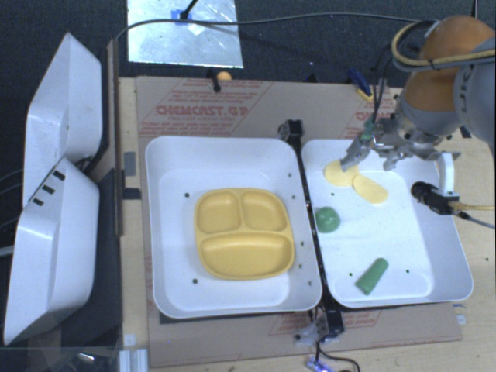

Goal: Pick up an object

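While the gripper [370, 150] hangs over the right bin's [442, 285] far edge, its 2 metal fingers spread and grasping nothing | 2 flat pale-yellow ovals [357, 180] just beneath | round green ball [327, 220] mid-left | green cylinder [372, 275] near front | left bin [167, 285]: glossy yellow 3-compartment plate [244, 232]

The arm [453, 68] is grey, with rounded orange sections near the wrist. Yellow and black cables loop around its upper part. A metallic grey wrist block carries the gripper [370, 152], whose fingers [353, 157] are slim and grey. A white bracket and a black cylinder hang beside it.
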Tool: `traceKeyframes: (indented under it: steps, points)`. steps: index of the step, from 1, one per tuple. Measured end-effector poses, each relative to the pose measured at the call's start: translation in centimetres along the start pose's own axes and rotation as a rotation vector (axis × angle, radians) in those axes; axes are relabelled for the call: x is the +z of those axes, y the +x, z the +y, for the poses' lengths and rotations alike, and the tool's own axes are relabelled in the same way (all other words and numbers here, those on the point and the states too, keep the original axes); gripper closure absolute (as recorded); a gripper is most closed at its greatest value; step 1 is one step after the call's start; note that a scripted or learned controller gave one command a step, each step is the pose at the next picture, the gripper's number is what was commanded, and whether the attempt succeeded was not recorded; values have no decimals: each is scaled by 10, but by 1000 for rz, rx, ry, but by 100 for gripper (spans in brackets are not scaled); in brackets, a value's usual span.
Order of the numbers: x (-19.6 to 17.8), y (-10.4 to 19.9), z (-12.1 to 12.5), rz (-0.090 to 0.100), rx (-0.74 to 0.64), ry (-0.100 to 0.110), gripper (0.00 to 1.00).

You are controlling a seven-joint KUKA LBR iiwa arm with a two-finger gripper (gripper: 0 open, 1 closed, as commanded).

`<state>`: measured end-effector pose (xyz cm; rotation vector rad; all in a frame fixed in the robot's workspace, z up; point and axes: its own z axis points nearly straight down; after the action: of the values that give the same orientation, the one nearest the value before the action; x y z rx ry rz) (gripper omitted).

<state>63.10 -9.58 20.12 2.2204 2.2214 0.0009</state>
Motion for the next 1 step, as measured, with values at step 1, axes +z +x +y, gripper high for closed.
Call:
traceKeyframes:
  steps: [1]
  points:
    - [0, 0, 0, 0, 0, 0, 0]
